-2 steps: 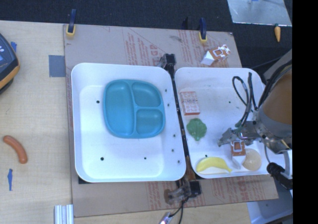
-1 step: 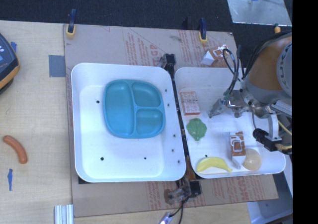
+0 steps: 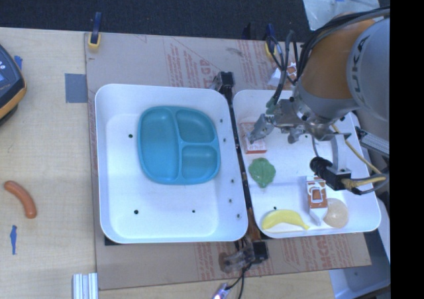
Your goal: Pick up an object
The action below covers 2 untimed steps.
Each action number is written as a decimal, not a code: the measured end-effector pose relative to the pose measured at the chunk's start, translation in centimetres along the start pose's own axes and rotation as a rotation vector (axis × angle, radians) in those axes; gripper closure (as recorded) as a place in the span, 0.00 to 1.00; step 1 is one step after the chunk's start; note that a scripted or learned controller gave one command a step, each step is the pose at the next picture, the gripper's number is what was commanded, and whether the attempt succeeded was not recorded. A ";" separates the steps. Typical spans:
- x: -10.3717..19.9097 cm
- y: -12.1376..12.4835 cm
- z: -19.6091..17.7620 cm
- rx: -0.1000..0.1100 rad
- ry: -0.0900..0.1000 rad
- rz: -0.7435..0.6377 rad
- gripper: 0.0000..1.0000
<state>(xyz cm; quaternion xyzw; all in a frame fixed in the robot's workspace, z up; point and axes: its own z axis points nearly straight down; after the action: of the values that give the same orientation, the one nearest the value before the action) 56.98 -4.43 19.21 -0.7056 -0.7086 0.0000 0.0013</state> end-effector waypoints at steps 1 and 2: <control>-0.1 0.0 -1.0 0.003 -0.001 -0.003 1.00; -0.1 0.0 -1.0 0.003 -0.001 -0.004 0.00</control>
<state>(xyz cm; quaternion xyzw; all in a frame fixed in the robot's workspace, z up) 56.96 -4.55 20.19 -0.7043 -0.7099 0.0014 0.0022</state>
